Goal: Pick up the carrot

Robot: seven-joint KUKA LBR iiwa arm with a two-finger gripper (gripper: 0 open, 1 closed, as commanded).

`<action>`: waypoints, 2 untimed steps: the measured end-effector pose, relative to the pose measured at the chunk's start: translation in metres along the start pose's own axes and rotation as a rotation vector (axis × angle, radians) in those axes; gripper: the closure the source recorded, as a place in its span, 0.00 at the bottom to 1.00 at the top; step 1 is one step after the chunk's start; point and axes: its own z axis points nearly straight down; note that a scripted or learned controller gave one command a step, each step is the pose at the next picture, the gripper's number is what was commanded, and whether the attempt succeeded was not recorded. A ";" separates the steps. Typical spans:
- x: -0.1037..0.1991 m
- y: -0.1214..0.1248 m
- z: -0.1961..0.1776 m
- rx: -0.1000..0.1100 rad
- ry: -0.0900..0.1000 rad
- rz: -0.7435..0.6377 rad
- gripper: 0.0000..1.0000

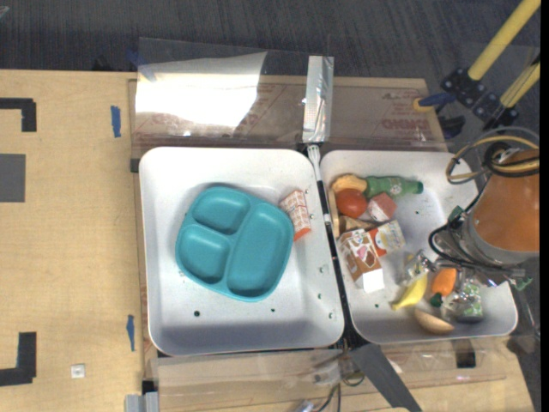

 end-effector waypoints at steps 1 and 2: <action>-0.005 0.000 -0.012 0.006 -0.010 -0.002 1.00; -0.055 0.019 -0.076 -0.008 0.003 -0.041 1.00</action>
